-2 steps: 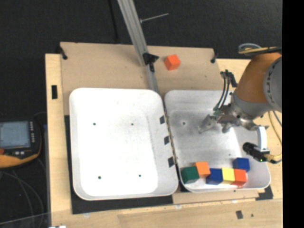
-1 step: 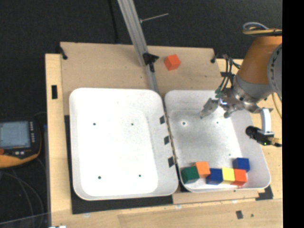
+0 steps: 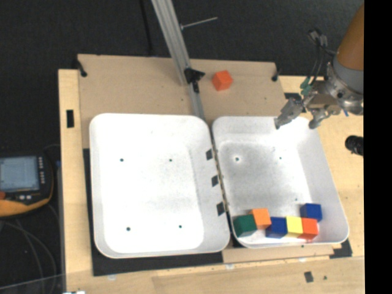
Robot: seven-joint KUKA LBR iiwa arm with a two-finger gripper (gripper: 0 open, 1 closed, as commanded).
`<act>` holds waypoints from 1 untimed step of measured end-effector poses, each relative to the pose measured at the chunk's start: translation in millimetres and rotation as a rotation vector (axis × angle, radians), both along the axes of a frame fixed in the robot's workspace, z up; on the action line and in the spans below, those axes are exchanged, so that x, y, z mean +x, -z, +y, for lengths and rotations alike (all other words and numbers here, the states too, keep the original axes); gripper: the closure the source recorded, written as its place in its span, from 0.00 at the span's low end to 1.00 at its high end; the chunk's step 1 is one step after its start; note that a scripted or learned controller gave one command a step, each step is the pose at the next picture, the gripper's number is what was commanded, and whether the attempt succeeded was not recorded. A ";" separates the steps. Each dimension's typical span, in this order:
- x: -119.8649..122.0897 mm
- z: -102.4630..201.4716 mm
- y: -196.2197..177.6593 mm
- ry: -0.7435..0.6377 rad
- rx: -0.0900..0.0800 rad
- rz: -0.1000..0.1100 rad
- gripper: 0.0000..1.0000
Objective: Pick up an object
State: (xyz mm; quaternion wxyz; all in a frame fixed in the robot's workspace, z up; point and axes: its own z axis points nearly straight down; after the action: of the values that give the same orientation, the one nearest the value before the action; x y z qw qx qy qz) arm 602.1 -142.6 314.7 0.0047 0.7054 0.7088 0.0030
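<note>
With its fingers spread and holding nothing, the gripper (image 3: 296,119) hovers above the far edge of the right bin (image 3: 269,164), so the approach step is under way: it must next descend toward the blocks (image 3: 278,224) clustered along that bin's near wall.

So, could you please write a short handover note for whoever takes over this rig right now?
Hand: open, holding nothing, above the right bin's far rim.
Blocks: green, orange, two blue, yellow and orange-red huddle along the right bin's near edge. Another orange block sits on the bench beyond the bins.
Done: nothing picked up.
Left: bring the hand to a block, grasp, lift.
</note>
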 end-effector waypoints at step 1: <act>-108.9 42.3 82.3 0.006 0.005 0.019 0.00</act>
State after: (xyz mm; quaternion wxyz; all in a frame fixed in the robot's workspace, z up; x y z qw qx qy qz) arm 493.2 -100.3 232.4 -0.0038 0.7074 0.7068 -0.0022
